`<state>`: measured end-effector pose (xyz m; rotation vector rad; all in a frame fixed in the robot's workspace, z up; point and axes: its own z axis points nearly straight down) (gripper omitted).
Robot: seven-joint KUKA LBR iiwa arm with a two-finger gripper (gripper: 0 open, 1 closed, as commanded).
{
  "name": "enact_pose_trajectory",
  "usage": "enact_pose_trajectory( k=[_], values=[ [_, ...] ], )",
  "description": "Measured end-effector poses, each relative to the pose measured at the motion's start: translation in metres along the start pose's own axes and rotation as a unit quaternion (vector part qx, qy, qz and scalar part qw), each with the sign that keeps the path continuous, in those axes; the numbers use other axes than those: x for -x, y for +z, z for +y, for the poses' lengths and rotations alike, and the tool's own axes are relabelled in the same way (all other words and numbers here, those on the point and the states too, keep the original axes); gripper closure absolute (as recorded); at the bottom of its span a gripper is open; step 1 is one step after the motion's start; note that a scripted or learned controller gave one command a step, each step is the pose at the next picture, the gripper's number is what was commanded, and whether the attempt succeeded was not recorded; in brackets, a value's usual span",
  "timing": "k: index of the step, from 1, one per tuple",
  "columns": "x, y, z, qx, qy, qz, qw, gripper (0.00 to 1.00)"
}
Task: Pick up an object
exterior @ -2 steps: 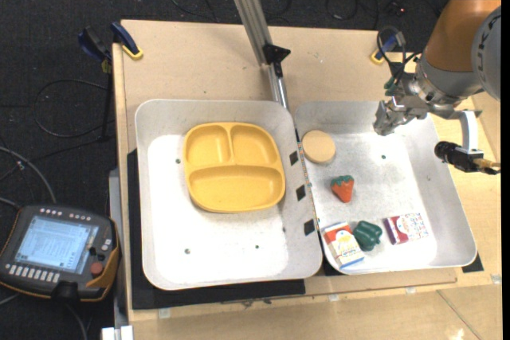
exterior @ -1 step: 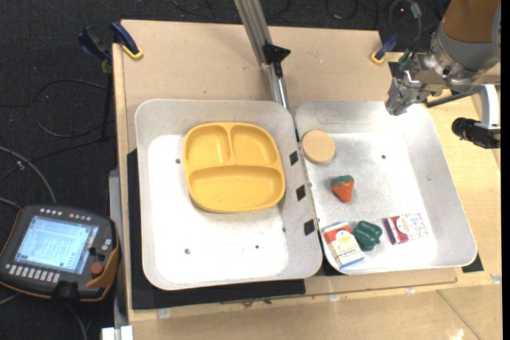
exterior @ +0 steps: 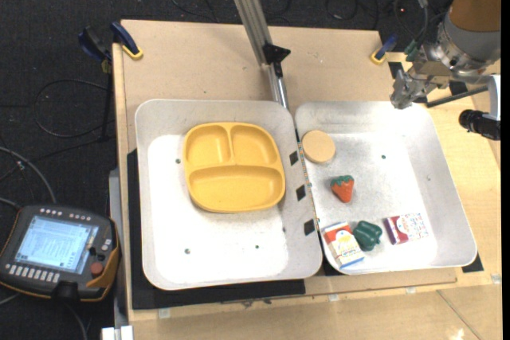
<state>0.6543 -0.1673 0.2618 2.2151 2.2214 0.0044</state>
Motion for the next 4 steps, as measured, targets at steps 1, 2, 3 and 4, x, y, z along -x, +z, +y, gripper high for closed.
enact_pose_trajectory(
  k=[1, 2, 3, 4],
  values=[
    [-0.052, 0.015, -0.015, -0.004, -0.002, 0.001, 1.0000, 1.00],
    [-0.109, 0.010, -0.022, -0.003, -0.003, 0.002, 1.0000, 1.00],
    [-0.165, 0.006, -0.043, -0.003, -0.003, 0.002, 1.0000, 1.00],
    [-0.216, 0.001, -0.057, -0.003, -0.003, 0.002, 1.0000, 1.00]
  ],
)
